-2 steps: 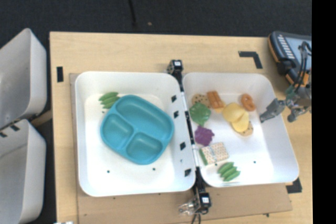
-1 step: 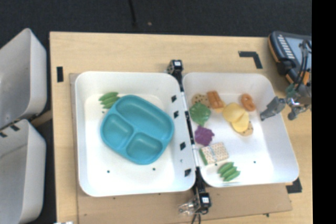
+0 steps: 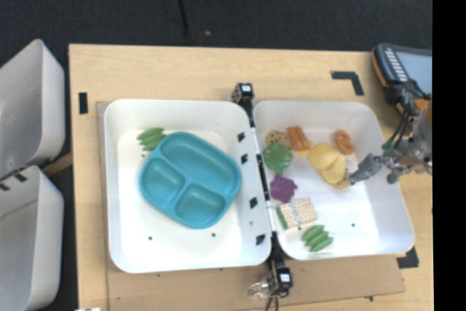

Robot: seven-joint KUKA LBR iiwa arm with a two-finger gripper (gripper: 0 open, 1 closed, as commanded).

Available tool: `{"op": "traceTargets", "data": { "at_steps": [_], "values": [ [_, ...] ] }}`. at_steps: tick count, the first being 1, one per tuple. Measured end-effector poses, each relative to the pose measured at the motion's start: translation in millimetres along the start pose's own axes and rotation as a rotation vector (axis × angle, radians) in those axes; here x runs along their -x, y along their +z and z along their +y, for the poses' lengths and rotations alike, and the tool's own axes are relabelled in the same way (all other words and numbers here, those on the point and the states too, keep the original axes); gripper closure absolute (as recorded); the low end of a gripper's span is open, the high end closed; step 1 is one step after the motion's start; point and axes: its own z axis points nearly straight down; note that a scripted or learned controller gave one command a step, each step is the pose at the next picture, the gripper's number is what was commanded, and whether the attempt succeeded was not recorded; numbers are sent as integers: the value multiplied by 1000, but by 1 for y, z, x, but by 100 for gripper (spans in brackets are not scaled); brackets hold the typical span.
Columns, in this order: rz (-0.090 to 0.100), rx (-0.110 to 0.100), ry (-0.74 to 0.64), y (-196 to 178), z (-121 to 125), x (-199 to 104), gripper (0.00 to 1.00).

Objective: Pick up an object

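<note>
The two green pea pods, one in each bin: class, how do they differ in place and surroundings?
The left pea pod lies near the left bin's far left corner, beside the blue tray; the right pea pod lies near the right bin's front edge, next to the checked cracker. Both are green and lie flat.

Even overhead light, bins (image 3: 116, 229) bright w/ mild glare; soft low-res img, floor dark toward 12 o'clock, faint shadows

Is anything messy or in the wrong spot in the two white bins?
Slightly. One green toy lies alone in the left bin, tucked against the blue plate, while the other toys sit together in the right bin. Nothing looks spilled or broken.
</note>
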Motion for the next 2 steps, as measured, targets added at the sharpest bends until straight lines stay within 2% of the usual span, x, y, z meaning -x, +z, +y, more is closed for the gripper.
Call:
{"op": "traceTargets", "data": {
  "at_steps": [2],
  "values": [
    [0, 1, 1, 99, -1, -1, 0]
  ]
}}
